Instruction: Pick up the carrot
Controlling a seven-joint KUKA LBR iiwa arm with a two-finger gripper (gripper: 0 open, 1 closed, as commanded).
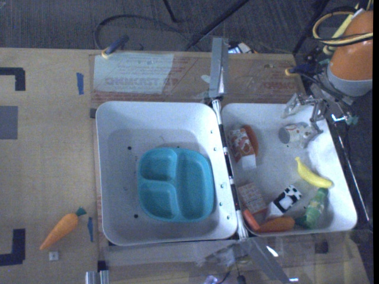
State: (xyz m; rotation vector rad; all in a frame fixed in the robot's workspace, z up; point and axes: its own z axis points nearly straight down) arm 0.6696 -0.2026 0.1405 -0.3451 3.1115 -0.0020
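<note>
Fingers point(294, 106) of the gripper point(308, 108) were seen spread with nothing between them; the carrot point(59, 230) lay far off, outside both bins.

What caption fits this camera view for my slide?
Gripper above the right bin; one carrot lies on the bench outside.

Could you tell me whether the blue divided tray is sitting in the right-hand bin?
No, the blue divided tray lies in the left bin, while the right bin holds the banana and other small items.
</note>
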